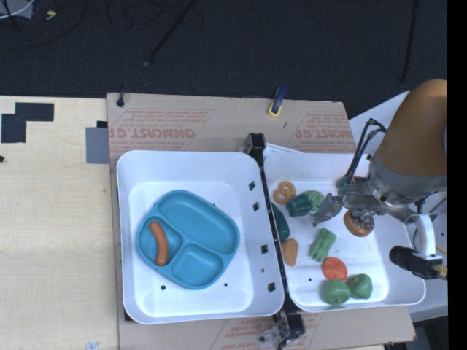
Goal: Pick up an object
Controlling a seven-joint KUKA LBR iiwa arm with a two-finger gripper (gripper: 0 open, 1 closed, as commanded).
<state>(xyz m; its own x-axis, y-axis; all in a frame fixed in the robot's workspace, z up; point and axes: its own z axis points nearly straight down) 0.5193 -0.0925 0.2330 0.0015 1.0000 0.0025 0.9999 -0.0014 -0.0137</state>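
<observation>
Currently my gripper (349, 211) hangs over the right bin (416, 286), its grip unreadable. Nearest target, a brown doughnut-like toy (359, 224), sits just beside it; crowded neighbours risk a bumped, missed pick.

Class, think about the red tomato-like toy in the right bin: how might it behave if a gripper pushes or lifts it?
The red toy looks round, so it would probably roll when nudged. Its smooth surface may slip. The green toys beside it could stop it.
</observation>
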